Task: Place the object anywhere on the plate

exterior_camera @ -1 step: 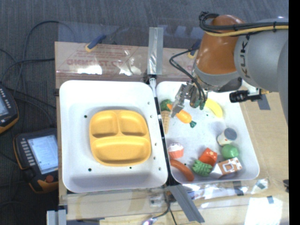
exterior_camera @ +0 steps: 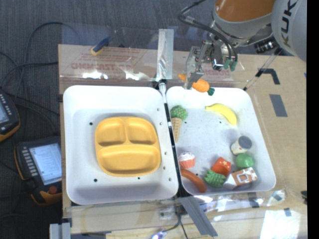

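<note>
End effector (exterior_camera: 195, 81) above the far rim of the right bin (exterior_camera: 259, 128), fingers closed on an orange carrot (exterior_camera: 201, 86). Yellow plate (exterior_camera: 128, 145) in the left bin (exterior_camera: 75, 133). Right bin contents: banana (exterior_camera: 223, 113), ice-cream cone (exterior_camera: 177, 121), sausage (exterior_camera: 193, 180).
</note>
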`<action>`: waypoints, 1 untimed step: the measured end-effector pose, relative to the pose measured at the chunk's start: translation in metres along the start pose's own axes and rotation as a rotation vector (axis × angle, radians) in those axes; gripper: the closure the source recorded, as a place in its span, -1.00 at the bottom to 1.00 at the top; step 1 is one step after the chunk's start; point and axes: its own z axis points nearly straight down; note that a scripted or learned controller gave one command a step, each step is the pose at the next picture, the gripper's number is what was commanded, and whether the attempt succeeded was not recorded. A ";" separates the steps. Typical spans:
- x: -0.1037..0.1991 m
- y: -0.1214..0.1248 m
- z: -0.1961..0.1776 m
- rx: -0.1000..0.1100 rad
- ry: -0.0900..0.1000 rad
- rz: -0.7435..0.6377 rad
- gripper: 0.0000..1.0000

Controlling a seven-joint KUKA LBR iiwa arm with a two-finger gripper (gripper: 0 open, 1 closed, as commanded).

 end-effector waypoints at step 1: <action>0.068 0.075 0.045 -0.001 0.001 -0.102 1.00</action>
